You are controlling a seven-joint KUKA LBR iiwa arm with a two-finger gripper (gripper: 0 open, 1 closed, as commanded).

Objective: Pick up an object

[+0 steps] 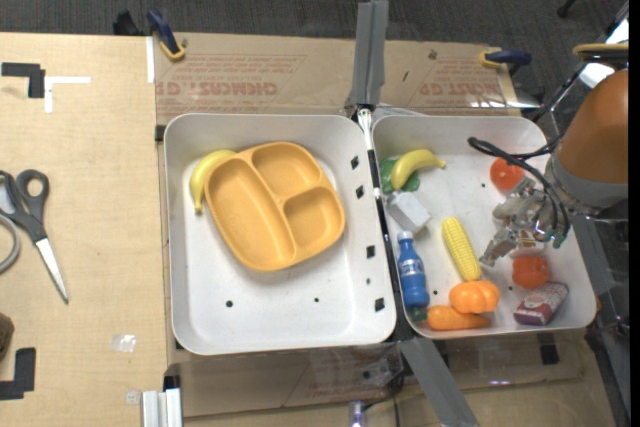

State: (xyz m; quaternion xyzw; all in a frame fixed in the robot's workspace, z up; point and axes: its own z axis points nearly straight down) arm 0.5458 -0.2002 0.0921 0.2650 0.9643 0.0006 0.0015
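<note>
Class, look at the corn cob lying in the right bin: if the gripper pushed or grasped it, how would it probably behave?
The corn cob looks long and rounded, so a sideways push would probably roll it. Its surface looks bumpy, which may help fingers grip across its width. It lies apart from the blue bottle, but its lower end nears the orange, so the gripper might nudge that.

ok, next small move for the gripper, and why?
Probably a short descent onto the orange-red ball. The gripper hangs in the right bin just above it with nothing visibly between its fingers, and the corn cob lies apart to the side.
</note>
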